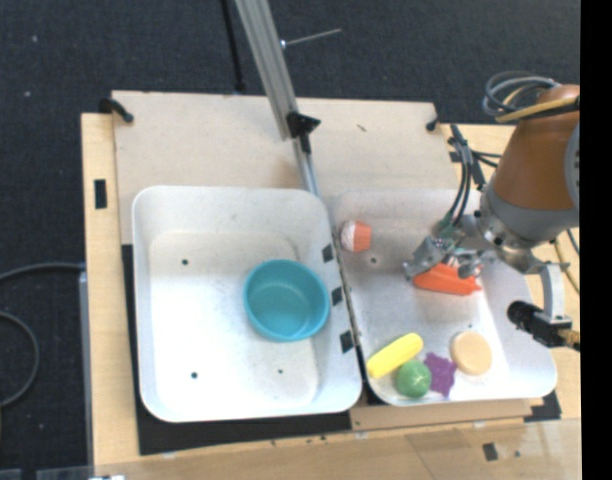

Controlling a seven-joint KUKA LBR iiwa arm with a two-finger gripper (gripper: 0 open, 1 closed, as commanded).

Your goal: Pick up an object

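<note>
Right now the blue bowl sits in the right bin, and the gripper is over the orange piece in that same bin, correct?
Not quite. The camera view shows the blue bowl in the left bin, not the right one. The rest stands: the gripper is over the orange piece in the right bin.

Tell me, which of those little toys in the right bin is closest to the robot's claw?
The orange piece, lying right under the gripper. The yellow one, green ball and others lie farther off.
</note>
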